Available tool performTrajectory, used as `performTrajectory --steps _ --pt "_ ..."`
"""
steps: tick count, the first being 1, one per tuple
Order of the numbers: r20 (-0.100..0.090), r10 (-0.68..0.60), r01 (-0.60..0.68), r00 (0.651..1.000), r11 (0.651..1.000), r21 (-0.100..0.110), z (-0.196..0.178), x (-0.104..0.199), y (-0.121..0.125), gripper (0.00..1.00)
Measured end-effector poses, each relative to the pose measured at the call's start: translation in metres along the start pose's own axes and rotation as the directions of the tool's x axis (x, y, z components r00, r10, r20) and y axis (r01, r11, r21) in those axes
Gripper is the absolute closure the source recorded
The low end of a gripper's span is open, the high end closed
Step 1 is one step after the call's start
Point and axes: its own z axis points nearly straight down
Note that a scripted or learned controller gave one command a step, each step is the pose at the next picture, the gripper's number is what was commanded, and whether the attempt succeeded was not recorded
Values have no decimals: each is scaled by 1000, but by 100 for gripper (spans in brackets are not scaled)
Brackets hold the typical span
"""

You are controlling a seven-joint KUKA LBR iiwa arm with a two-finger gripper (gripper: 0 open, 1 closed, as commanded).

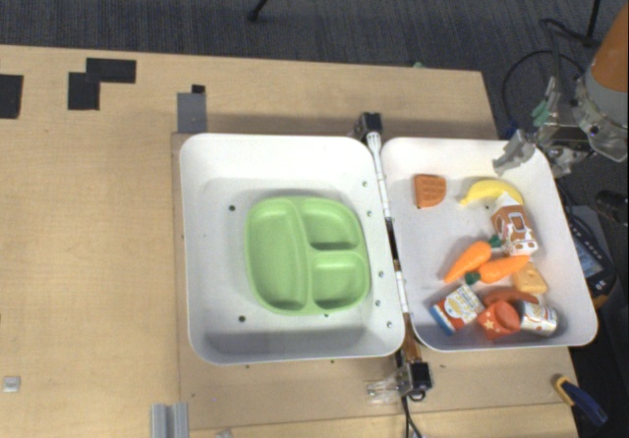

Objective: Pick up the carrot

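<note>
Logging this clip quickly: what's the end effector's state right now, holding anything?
End effector: over the right bin's upper right corner, nothing seen held; open or shut cannot be told. Carrot lies in that bin.

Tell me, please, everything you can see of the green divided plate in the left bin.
The green divided plate is a light green, rounded rectangle that looks like matte plastic. It has three compartments: one long one on the camera's left and two smaller ones stacked on its right, parted by raised ridges. It lies flat, right side up, near the middle of the left bin, touching only the bin floor. Nothing lies in its compartments.
</note>
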Motion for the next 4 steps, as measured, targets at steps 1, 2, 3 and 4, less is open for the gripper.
performTrajectory --steps 1,2,3,4 --pt "0 -161 161 987 987 -2 156 20 -61 0" --pt "-1 -143 143 990 990 -4 169 70 -79 0" --pt "1 -145 145 989 989 -10 157 70 -77 100" --pt "2 -39 39 999 999 -13 167 76 -96 100"
